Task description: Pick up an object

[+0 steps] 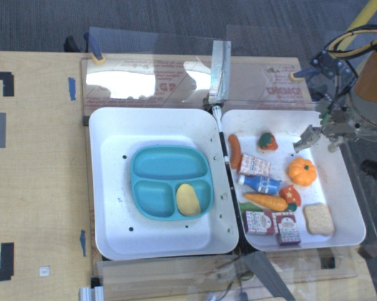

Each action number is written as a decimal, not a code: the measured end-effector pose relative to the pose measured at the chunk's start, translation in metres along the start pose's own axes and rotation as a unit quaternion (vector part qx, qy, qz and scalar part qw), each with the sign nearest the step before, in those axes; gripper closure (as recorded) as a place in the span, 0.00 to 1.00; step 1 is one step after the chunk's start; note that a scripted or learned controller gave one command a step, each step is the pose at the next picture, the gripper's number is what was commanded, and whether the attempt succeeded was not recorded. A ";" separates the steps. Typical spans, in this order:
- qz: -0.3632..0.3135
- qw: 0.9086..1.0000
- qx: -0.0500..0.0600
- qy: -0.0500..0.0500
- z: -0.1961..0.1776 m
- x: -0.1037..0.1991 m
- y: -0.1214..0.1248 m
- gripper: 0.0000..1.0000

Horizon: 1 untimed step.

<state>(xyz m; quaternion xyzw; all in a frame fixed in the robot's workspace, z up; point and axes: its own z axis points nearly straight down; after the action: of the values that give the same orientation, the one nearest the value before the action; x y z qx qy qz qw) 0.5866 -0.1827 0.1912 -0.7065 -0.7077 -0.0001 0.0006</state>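
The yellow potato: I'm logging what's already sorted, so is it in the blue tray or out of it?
In. The potato lies in the lower right compartment of the blue tray in the left bin.

Grey carpet floor (175, 5), wooden bench (31, 168)

Tray (169, 168) sat in the left bin (106, 130), potato (188, 199) in its front-right compartment. Right bin (348, 187) held the other foods, pumpkin (302, 172) rightmost.
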 end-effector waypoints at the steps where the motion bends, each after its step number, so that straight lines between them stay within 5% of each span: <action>1: 0.004 1.000 -0.004 -0.001 0.103 -0.007 -0.002 0.00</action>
<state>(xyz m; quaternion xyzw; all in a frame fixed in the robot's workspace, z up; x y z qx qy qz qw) 0.5842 -0.1901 0.0879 -0.7091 -0.7051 -0.0020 -0.0033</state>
